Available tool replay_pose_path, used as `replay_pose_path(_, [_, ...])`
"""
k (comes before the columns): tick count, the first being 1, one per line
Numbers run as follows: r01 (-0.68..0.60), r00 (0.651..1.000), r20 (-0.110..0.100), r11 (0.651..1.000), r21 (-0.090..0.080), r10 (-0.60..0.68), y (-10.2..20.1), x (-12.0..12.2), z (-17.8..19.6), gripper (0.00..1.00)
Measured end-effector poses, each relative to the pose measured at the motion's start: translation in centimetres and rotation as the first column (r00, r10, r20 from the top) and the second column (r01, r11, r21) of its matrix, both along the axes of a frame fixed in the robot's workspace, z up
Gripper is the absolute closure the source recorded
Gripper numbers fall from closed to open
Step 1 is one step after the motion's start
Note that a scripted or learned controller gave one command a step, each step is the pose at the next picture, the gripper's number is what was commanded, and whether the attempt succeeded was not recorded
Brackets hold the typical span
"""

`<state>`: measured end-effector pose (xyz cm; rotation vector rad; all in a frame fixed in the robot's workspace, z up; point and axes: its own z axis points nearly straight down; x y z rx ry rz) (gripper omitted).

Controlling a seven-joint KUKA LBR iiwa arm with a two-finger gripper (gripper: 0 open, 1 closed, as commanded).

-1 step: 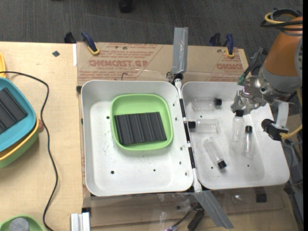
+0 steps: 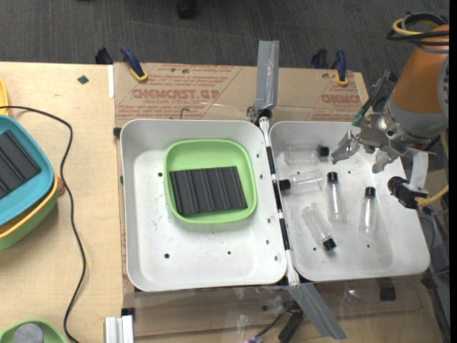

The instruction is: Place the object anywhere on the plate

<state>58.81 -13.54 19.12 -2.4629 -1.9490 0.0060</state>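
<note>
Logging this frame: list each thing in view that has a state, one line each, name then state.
Green plate: in the left bin, upright, a dark ribbed insert lying in it.
Vials: several clear, black-capped, all lying on their sides, scattered in the right bin.
Gripper: above the right bin's far end, open, nothing between its fingers.

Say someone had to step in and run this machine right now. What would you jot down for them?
Pincer: open, holding nothing, hovering over the far side of the right bin.
Vials: several clear ones with black caps lie loose in the right bin, among them one near the middle and one to its right.
Plate: the green plate sits in the left bin with a dark ribbed insert on it; no vial on it.
Done: nothing placed yet.
Left: grasp a vial, carry it over the divider, set it anywhere on the plate.
</note>
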Motion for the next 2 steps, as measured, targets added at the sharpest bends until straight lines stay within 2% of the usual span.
replay_pose_path(1, [0.18,0.984,0.001,0.984,0.0,-0.18,-2.4,-2.2,5.3,0.0])
replay_pose_path(2, [0.342,0.94,0.001,0.94,-0.001,-0.342,-7.2,-3.2,5.5,0.0])
